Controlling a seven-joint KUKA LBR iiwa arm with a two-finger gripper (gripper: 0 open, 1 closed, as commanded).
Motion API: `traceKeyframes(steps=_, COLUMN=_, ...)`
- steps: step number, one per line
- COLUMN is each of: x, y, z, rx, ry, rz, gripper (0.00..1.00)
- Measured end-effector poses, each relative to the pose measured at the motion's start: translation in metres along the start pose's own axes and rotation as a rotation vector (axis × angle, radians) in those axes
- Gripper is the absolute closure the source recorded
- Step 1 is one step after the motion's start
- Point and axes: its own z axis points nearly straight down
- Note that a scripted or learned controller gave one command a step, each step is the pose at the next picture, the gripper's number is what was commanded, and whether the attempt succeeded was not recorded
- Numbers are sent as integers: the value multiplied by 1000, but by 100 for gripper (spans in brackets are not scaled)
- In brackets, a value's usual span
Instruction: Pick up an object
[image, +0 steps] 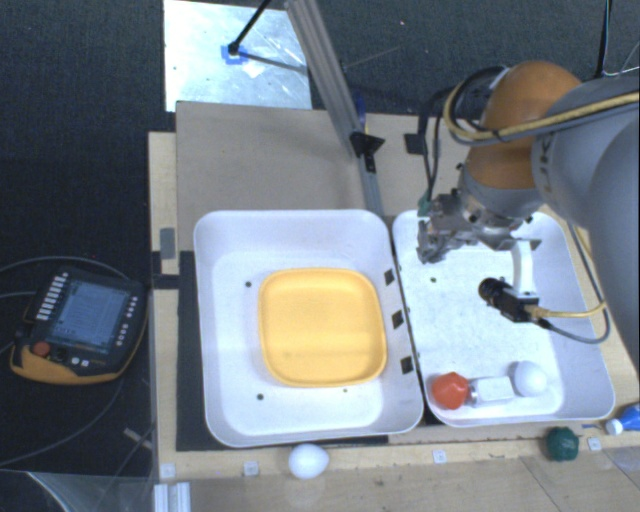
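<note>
In the right bin (565, 300), a red ball (451, 390), a small white block (491, 389) and a white ball (529, 378) lie in a row along the near wall. My gripper (435, 243) hangs over that bin's far left corner, well away from the three objects, and I see nothing in it. A square yellow plate (322, 326) lies flat in the middle of the left bin (225, 300).
A black fitting with a yellow cable (505, 297) hangs off the arm over the right bin's middle. On the bench's front edge lie a white egg (308, 460), a green ball (561, 443) and a blue item (621, 424). A metal post (340, 95) stands behind the bins.
</note>
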Motion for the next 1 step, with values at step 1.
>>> traceKeyframes(steps=1, x=60, y=5, z=-2, rx=0, ry=0, rz=0, gripper=100)
